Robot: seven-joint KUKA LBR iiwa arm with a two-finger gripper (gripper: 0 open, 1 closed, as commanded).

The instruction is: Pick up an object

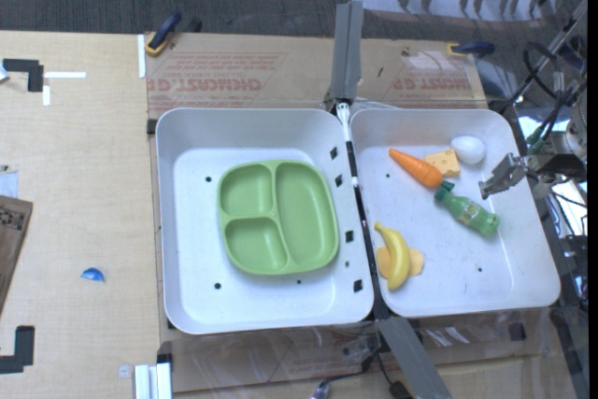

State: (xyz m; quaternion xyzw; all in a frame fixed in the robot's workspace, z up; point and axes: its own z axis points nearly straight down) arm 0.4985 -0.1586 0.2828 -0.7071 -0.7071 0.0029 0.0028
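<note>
You have two white bins side by side: the left bin carries one green divided plate with three compartments, lying flat near its middle, and the right bin carries five loose items. Count them as one carrot, one cheese wedge, one white egg, one green bottle and one banana. The carrot lies with its long axis on a diagonal, its thin tip toward the upper left and its thick end toward the lower right, touching the cheese wedge. The egg sits just beside the cheese, toward the bin's far right corner. The bottle also lies on its side on a diagonal, its cap end toward the upper left near the carrot's thick end and its base toward the lower right. The banana lies near the bin's left wall, curved, its long axis running roughly from top to bottom, with a pale yellow piece just beside it. Your gripper is at the right bin's right side, just above and to the right of the bottle, with nothing held between its fingers; whether they are spread or closed you cannot tell from this view.
</note>
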